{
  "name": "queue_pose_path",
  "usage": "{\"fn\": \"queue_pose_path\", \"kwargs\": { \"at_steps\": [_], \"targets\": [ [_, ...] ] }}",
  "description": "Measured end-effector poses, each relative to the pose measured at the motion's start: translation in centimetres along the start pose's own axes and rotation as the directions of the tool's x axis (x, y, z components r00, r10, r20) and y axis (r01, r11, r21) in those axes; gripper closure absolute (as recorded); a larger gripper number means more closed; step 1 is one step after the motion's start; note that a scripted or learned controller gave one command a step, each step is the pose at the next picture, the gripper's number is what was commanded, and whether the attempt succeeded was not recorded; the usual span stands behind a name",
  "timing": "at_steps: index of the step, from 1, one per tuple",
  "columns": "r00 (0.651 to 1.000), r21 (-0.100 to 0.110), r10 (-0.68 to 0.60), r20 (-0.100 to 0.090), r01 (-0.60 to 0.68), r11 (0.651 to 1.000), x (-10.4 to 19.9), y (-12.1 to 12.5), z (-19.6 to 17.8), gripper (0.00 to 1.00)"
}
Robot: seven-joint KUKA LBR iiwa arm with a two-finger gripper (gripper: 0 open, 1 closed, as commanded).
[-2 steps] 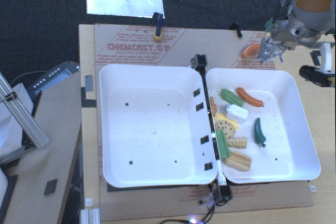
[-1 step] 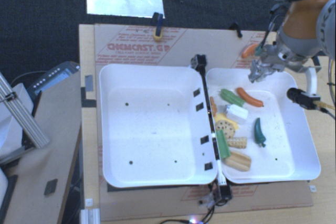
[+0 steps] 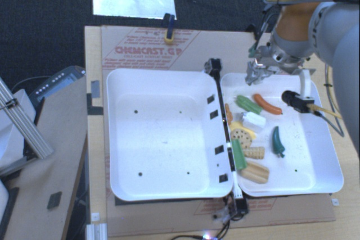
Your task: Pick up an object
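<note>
Pincer (image 3: pixel 254 77) hangs over the right bin's (image 3: pixel 326 177) far edge; I cannot tell its state.
Just below it lie a green pod (image 3: pixel 248 104) and a red sausage (image 3: pixel 267 104); the other toy foods sit further down.

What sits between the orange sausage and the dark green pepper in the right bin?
Nothing: between the orange sausage and the dark green pepper, the camera view shows bare floor of the right bin.
</note>
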State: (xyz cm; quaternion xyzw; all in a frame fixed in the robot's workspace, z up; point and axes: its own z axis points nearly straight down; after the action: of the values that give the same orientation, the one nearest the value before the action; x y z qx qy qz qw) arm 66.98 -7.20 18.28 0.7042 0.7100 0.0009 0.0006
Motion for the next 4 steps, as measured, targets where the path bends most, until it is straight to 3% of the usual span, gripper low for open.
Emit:
{"fn": "queue_pose_path", "kwargs": {
  "at_steps": [1,2,3,4],
  "targets": [
    [1.000,-0.020,0.000,0.001,0.000,1.000,4.0,-1.5,-23.7,1.00],
    [1.000,0.009,-0.003,-0.002,0.003,1.000,12.7,-4.3,-13.6,1.00],
    [1.000,-0.006,0.002,0.000,-0.002,1.000,12.6,-0.2,-17.7,1.00],
    [1.000,0.023,0.009,0.001,-0.009,1.000,10.7,-10.2,0.8,1.00]
  ]
}}
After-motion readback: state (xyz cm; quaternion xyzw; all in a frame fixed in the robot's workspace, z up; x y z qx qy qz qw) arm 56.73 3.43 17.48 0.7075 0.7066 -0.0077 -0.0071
